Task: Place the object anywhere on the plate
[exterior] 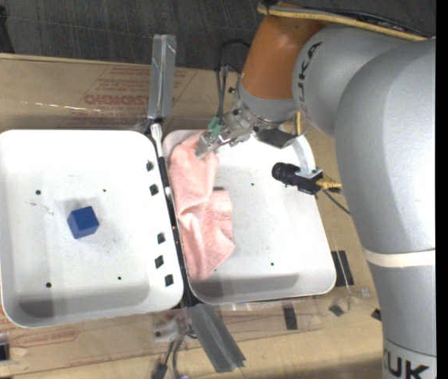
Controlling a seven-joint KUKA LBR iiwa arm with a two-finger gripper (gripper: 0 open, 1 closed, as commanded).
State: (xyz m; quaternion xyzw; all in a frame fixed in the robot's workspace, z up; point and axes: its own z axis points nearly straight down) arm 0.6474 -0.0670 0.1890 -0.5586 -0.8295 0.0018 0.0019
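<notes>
A crumpled pink cloth (199, 212) lies along the left side of the right white bin (287, 243), running from the far left corner toward the front. Its top end rises in a narrow gathered point up to my gripper (210, 142). The gripper hangs over that far left corner and is shut on the cloth's top corner. Folds spread downward from the pinch. The grey arm with its orange band (275, 58) comes in from the upper right. A small blue cube (84, 221) sits alone on the floor of the left white bin (19, 172).
A black cable plug (296, 176) hangs off the wrist over the right bin's far right part. A grey metal bar (161, 77) stands behind the seam between the bins, and black clips (161, 239) line that seam. Cardboard lies under both bins.
</notes>
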